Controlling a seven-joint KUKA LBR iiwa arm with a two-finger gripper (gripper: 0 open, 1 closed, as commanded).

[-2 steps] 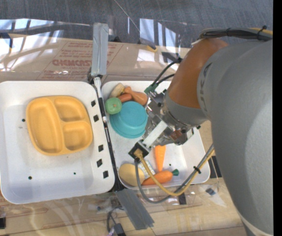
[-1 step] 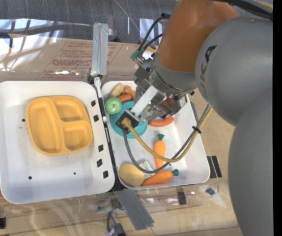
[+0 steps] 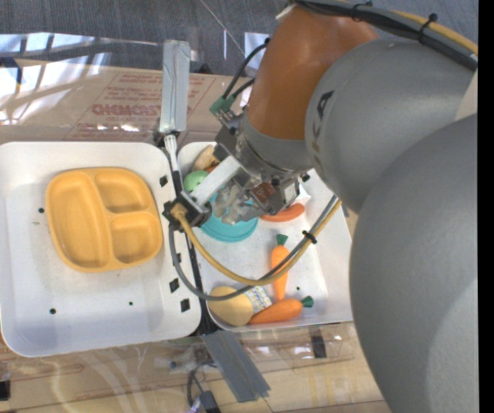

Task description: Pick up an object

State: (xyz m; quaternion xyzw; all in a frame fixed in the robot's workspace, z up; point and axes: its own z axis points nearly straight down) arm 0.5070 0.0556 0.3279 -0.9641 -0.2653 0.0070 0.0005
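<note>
Over the right bin (image 3: 337, 312): gripper (image 3: 230, 198) low above a teal cup (image 3: 230, 227), state of the pincer impossible to tell.
Judged as the reaching step, nothing yet lifted; next, a clean closing on one item and a straight rise. Near the cup, a green ball (image 3: 194, 181), two carrots (image 3: 279, 261) and a squash (image 3: 232, 305), all crowded against the dividing rim; more open room in the left bin (image 3: 15, 256) around the yellow divided plate (image 3: 103, 216).
</note>
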